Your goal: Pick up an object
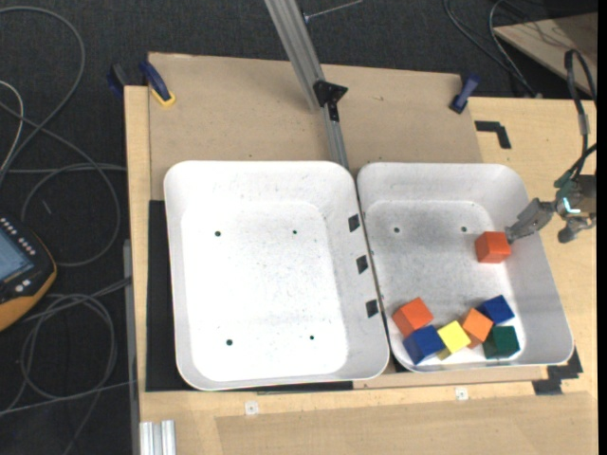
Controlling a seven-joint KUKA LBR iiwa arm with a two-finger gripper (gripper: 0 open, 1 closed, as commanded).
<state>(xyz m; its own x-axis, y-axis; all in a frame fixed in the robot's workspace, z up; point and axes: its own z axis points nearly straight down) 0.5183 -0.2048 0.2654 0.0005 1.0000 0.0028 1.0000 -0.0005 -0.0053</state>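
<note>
Pincer (542,218) at desk's right edge, finger spread unclear; tip just beside lone orange block (491,246) in right bin (541,297).

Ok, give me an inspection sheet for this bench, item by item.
Surface: wooden bench bearing left bin and right bin side by side.
Job's things: lone orange block in the right bin; cluster of blocks at its near edge.
Clutter: blue clamps on the bench's far edge.
Gripper: gripper beside the lone orange block.
Cables: cables on the floor.
Surroundings: dark carpet; handheld pendant.
</note>
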